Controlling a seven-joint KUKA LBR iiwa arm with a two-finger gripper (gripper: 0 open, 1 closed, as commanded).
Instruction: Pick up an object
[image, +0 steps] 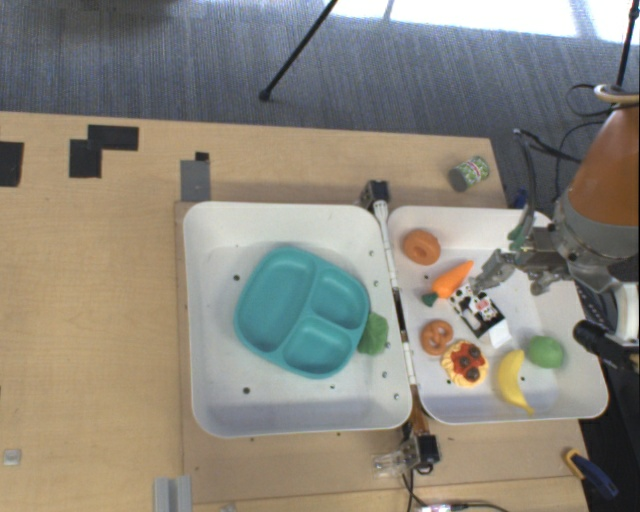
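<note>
A wooden bench bears two white bins; the right bin is crowded. The gripper hangs above it, fingers apart, holding nothing. Just left of the gripper lies the carrot, its long axis diagonal, green end toward the lower left. The black-white carton touches the carrot, so I think the fingers could catch both or push the carrot away.
</note>
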